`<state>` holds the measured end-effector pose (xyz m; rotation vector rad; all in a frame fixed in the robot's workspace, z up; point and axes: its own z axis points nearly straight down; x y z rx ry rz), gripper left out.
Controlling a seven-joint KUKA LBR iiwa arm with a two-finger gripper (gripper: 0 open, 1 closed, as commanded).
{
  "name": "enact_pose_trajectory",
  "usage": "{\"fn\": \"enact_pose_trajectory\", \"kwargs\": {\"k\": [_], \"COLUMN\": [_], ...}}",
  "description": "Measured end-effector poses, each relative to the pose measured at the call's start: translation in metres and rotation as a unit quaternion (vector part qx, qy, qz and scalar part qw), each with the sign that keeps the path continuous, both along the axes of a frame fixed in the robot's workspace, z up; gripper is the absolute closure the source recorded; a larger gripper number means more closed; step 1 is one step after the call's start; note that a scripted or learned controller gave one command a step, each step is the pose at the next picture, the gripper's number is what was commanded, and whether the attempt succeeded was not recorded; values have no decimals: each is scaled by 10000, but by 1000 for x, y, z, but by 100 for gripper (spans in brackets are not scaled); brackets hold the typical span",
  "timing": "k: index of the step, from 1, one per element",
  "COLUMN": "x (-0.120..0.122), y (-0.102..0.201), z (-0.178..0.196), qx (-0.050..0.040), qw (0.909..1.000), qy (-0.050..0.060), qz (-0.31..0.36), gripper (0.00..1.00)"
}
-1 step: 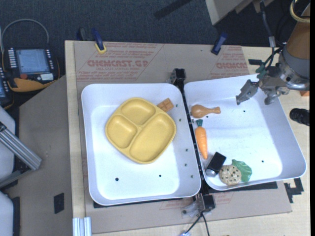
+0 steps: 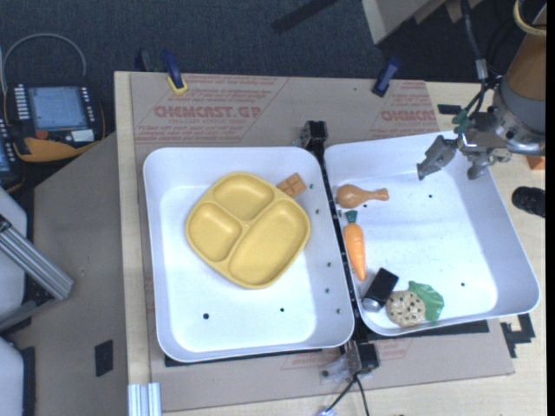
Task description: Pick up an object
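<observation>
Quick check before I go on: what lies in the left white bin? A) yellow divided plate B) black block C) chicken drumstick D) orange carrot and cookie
A: the yellow divided plastic plate lies in the left white bin, a small brown piece at its upper edge.

Handheld screen unit [image 2: 54, 115] lying left of bench; blue clamps [image 2: 174, 69] at board's [image 2: 260, 102] far edge; dark carpet [image 2: 217, 16] beyond.
</observation>
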<state>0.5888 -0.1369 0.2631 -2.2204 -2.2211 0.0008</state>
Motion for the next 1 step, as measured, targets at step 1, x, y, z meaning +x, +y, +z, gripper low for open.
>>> {"fn": "enact_pose_trajectory", "kwargs": {"k": [1], "x": [0], "y": [5], "z": [-44], "qx": [6], "qw": [10000], "qy": [26], "qz": [-1], "gripper": [0]}}
